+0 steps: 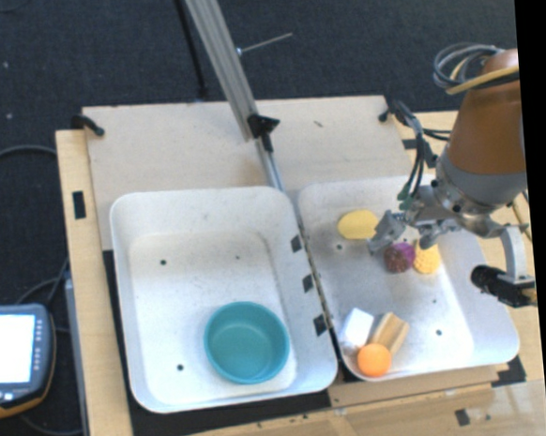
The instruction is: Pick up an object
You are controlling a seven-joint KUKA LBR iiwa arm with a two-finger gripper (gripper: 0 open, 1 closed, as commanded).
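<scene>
Hovered low over the right shallow white bin [471, 338] — gripper [408, 237] with fingers [384, 235] spread wide just above a small purple lumpy object [398, 258], not closed on it, a small yellow ball [428, 261] touching its right side. Lay apart in that bin: a yellow oval object [357, 224], a white block [358, 326], a tan wooden block [390, 328], an orange ball [374, 359]. Sat in the left white bin [142, 232] — a round teal plastic bowl [247, 341].

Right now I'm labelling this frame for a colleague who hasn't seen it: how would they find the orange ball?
Start at the right-hand bin of the two white ones and go to its near left corner. The orange ball lies there, against a tan block and beside a white block. It is the one round, bright orange piece in that cluster.
</scene>
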